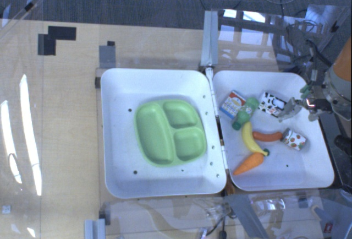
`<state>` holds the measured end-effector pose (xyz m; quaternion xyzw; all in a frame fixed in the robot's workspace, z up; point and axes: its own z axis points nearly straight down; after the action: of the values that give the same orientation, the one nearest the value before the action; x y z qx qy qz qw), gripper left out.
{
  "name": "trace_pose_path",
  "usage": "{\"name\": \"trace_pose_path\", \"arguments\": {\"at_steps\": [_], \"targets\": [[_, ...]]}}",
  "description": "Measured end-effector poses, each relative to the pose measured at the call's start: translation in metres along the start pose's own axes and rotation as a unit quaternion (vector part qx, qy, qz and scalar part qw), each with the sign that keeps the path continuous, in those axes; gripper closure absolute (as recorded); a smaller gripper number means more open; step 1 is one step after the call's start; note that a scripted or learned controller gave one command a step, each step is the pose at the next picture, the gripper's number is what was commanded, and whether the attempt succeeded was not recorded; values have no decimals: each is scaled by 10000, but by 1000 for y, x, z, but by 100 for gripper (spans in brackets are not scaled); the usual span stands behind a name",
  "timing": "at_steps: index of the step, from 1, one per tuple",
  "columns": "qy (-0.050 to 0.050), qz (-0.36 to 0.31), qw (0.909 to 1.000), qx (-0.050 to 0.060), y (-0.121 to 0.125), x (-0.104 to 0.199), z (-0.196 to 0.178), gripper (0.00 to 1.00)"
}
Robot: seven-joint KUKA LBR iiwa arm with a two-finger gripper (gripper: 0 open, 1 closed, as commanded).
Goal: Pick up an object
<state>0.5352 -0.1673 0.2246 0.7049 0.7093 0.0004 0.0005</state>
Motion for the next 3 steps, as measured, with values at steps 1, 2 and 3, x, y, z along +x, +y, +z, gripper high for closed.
{"name": "trace_pose_path", "arguments": {"at_steps": [1,2,3], "targets": [[-3,534,9986,-16,-22,-31,113,0],[-3,1108,9938,-6,71,-26,111,0],[-6,1285,9917,-25,76,-27,138,0]]}}
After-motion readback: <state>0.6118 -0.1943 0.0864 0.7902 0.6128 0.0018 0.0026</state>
